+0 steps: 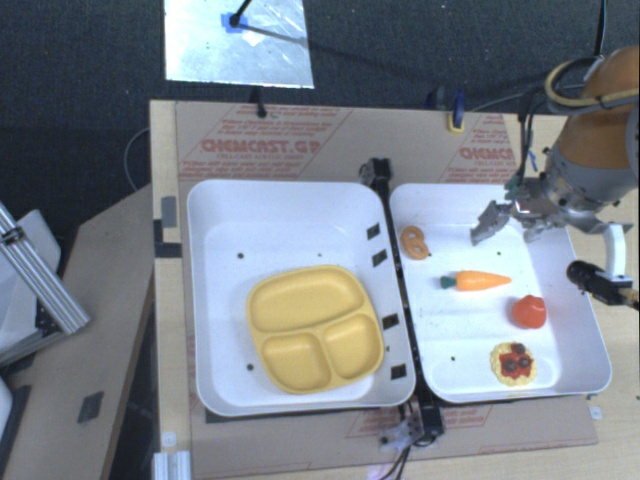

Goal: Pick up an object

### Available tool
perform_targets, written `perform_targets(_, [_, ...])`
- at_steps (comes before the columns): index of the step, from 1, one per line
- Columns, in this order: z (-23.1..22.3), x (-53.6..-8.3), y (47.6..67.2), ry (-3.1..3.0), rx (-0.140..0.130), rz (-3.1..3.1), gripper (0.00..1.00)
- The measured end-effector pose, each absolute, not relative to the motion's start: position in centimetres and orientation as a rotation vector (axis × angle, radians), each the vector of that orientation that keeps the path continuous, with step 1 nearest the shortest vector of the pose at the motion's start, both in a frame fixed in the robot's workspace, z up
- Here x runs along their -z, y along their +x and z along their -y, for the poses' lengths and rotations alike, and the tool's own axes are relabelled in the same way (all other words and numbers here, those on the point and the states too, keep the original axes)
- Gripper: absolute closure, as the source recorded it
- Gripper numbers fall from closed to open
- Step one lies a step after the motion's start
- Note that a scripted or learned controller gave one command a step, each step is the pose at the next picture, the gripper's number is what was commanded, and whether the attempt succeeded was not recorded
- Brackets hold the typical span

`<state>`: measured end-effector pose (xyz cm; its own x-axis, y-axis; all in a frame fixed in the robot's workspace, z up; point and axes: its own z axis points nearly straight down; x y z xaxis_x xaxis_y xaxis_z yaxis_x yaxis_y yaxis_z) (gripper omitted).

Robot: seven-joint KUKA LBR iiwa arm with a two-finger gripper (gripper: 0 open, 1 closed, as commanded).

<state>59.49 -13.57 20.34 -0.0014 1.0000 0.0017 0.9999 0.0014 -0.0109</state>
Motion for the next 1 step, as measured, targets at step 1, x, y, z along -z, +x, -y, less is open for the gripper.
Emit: perform_targets(1, [13.53,-21.02,59.77,-2.218,0.001,2.226,0.00])
